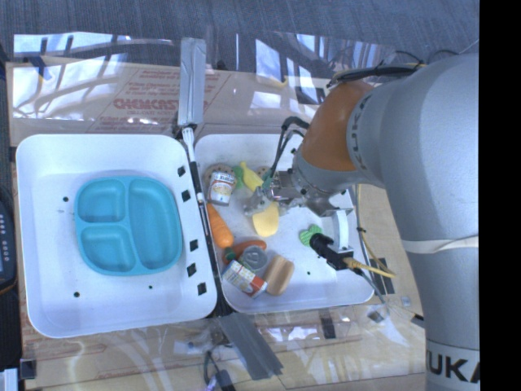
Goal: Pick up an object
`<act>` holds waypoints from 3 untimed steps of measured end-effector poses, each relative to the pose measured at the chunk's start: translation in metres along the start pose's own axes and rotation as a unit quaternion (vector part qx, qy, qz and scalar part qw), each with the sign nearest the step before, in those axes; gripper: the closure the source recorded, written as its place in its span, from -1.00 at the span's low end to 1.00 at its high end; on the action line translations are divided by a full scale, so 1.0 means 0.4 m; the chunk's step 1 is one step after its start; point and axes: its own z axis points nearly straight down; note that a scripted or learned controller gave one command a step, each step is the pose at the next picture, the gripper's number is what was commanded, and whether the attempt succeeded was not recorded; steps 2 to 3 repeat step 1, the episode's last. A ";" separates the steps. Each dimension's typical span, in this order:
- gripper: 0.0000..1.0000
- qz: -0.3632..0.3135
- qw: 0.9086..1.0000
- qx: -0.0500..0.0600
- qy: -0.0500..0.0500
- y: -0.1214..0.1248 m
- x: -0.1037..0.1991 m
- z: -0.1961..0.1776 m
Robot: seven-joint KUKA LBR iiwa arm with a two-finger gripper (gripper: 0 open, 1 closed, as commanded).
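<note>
- Gripper [275, 192]: positioned low over the middle of the right bin [326, 287], at the end of the grey arm [407, 137] with its glossy orange band [334, 129]. Whether it is open or closed cannot be told from this view, and nothing can be seen held in it.
- Pale yellow piece [265, 221]: smooth, rounded and matte. It lies on the floor of the right bin just below the gripper and is the item closest to it.
- Yellow-green item [250, 177]: elongated and tilted, just left of the gripper and near the bin's far wall.
- Small jar [221, 186]: cylindrical, with a printed label, left of the yellow-green item.
- Carrot [220, 228]: orange and tapered, lying along the left wall of the right bin.
- Grey disc [255, 257]: round, resting beside a red-orange strip.
- Labelled can [242, 277] and tan roll [279, 274]: side by side near the front wall. The can lies on its side.
- Green item [308, 236]: small and bumpy, right of the pale yellow piece and close under the wrist.
- Left bin [49, 218]: white, shallow, with rounded corners. It holds a teal plate [126, 222] divided into three compartments.
- Obstruction: the arm and wrist cover the right side of the right bin.
</note>
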 end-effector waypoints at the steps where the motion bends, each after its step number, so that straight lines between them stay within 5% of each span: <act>1: 1.00 -0.132 0.991 -0.005 -0.002 -0.054 0.049 -0.282; 3: 1.00 -0.132 0.991 -0.005 -0.002 -0.054 0.049 -0.282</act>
